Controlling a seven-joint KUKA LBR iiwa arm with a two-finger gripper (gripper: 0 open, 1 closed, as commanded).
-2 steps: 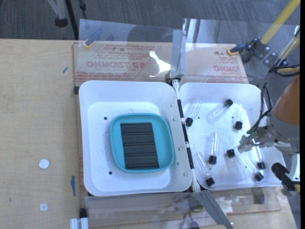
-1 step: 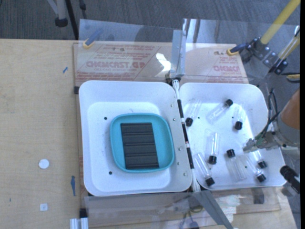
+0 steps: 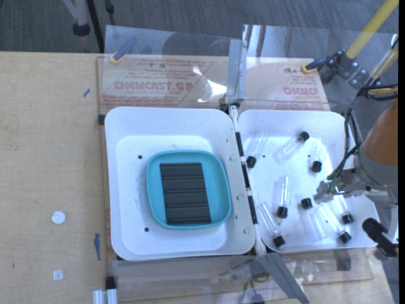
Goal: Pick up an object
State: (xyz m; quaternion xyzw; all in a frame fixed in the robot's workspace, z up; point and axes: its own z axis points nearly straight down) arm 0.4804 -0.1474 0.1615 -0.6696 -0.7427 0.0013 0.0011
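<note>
Camera view: clear vials (image 3: 282, 197) with black caps lie scattered in right bin (image 3: 329, 122). Hand (image 3: 330, 192) hovers among them; grip state unclear. Vials probably light, slick, breakable; best pinched across the mid-body, not the cap.

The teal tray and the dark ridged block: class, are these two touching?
Touching. In the camera view the dark ridged block lies inside the teal tray, resting on its floor, with the tray's rim around it.

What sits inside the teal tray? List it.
Inside the teal tray in the left bin lies a dark ribbed block. The tray floor beneath that block is covered.
</note>
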